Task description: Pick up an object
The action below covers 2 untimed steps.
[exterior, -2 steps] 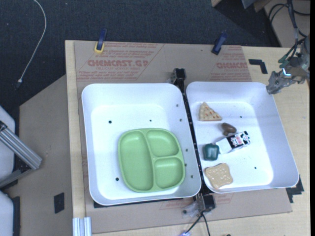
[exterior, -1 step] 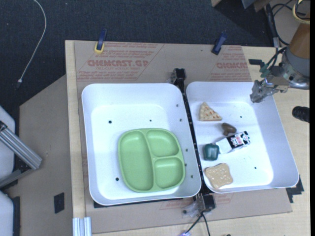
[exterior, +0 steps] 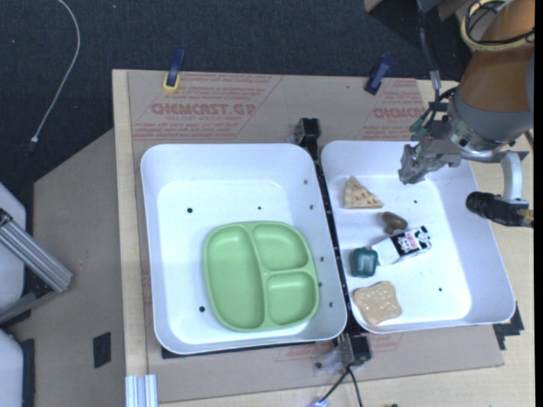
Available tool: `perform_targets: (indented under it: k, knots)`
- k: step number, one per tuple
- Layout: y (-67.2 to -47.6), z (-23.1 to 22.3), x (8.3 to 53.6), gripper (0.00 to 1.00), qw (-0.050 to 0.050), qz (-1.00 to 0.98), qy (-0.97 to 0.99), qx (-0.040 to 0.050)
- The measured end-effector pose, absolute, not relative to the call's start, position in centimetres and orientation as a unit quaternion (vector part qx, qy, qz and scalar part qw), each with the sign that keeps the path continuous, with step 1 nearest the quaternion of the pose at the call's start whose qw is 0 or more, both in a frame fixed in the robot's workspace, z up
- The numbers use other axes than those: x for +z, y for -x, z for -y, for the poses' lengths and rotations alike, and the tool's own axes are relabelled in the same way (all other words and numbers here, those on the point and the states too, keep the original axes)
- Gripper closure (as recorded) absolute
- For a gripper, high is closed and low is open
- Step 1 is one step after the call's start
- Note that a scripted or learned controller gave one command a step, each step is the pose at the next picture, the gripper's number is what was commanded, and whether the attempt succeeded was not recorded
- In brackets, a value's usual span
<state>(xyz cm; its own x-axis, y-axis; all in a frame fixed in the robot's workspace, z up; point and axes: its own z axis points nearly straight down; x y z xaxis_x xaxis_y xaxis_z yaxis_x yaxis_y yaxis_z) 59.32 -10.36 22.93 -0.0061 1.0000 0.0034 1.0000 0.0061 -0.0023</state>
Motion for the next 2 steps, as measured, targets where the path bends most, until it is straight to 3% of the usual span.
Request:
perform_targets:
  k: [2]
  knots:
    - [-54.8, -0.1, 21.8, 1.0, 0.002, 0.709, 0.705, 0.0001]
